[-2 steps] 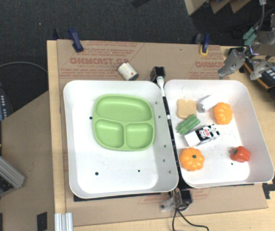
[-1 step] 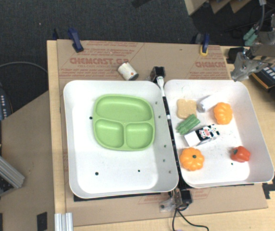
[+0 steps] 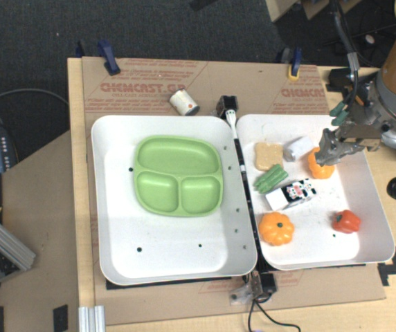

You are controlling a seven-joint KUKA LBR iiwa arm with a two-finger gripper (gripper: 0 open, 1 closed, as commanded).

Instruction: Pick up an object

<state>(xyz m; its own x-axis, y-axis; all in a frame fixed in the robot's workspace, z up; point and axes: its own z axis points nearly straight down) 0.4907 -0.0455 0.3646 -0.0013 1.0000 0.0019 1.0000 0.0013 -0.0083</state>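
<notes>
The right bin [image 3: 371, 206] holds several small items: a tan bread slice [image 3: 268, 155], a green bean pod [image 3: 271, 178], a black-and-white toy [image 3: 291, 193], an orange pumpkin [image 3: 276, 228], a red pepper [image 3: 347, 221], a small grey piece [image 3: 295, 148] and an orange object [image 3: 320, 166]. My gripper [image 3: 328, 153] hangs low over the orange object at the bin's upper right, its dark fingers right at the object's top. The gripper covers the upper part of that object.
The left bin [image 3: 115, 241] holds a green divided plate [image 3: 178, 176]. A white cylinder [image 3: 183, 102] and a black clip [image 3: 226, 106] lie on the cardboard behind the bins. Blue and yellow clamps [image 3: 107, 57] hold the board's far edge.
</notes>
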